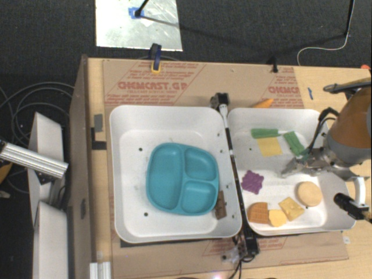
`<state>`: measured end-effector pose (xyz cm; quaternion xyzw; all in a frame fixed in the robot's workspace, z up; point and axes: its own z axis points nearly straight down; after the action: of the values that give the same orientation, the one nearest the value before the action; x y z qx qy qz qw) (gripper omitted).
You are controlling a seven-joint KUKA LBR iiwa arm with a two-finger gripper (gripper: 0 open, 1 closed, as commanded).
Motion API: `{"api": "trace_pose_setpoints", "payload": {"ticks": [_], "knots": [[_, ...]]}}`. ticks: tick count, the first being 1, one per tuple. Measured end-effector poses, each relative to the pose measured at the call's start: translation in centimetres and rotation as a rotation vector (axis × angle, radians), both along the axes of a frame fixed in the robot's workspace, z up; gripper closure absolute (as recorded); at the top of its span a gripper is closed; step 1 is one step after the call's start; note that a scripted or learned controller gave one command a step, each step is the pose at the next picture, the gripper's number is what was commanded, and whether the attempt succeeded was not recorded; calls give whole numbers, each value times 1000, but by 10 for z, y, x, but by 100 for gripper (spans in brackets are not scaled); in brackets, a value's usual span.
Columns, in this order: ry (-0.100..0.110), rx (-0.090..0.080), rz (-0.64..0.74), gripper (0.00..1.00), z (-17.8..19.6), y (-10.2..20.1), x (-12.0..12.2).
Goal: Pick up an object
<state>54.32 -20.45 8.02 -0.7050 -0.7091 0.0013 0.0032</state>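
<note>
The right bin [330, 217] holds several toy foods: a green slab [264, 133], a yellow square [269, 147], a green stick [293, 143], a purple piece [252, 181], a round tan bun [308, 193], an orange-brown piece [258, 213] and yellow wedges [289, 208]. My gripper [292, 168] reaches in from the right and hangs low over the bin's middle, just above-left of the bun and below the green stick. Nothing is visibly held in it.
The left bin [125, 156] carries a blue divided plate [181, 179]. A small brown piece [221, 205] lies at that bin's right edge. An orange carrot-like piece [263, 103] rests on the cardboard behind the right bin. A divider rail [228, 150] runs between the bins.
</note>
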Motion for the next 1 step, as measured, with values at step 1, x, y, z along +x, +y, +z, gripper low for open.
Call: {"api": "trace_pose_setpoints", "payload": {"ticks": [1], "knots": [[-17,-4,4,0,6,15,90]]}}
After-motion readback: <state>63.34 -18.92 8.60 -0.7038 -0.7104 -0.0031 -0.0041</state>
